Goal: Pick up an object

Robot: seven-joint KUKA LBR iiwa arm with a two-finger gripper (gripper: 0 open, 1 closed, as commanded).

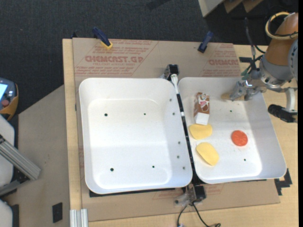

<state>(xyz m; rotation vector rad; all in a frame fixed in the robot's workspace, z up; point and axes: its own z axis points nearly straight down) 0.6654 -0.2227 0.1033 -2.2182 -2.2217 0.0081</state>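
Dark speckled carpet surrounds a cardboard-topped bench, with blue clamps at its far edge.

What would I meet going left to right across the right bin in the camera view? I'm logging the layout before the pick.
Brown-and-white carton → orange-red disc → gripper over the bin's far right part. The two yellow pieces overlap the carton's span, so I leave them unranked.

Four objects in right bin
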